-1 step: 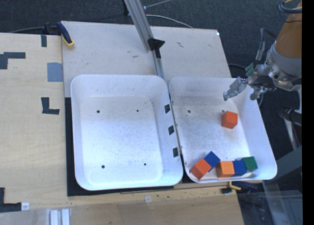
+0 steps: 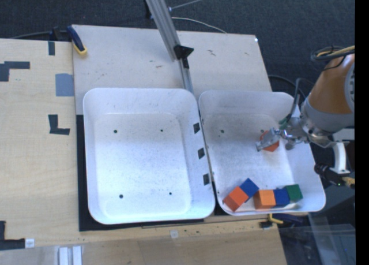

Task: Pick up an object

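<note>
My gripper (image 2: 270, 140) hangs over the right part of the right bin (image 2: 230, 114), reaching in from the right. A small red object (image 2: 267, 144) sits between its fingertips, with the grey fingers closed around its top. Along the bin's front edge lies a row of blocks: a red-orange block (image 2: 234, 198), a blue block (image 2: 249, 187), an orange block (image 2: 265, 199), a second blue block (image 2: 281, 197) and a green block (image 2: 294, 192).
The left bin (image 2: 92, 142) lies beside the right one, sharing a middle wall. A slanted metal rail (image 2: 164, 18) runs down from the top to the bins' junction. The orange-banded wrist (image 2: 334, 93) stands over the right bin's right rim.
</note>
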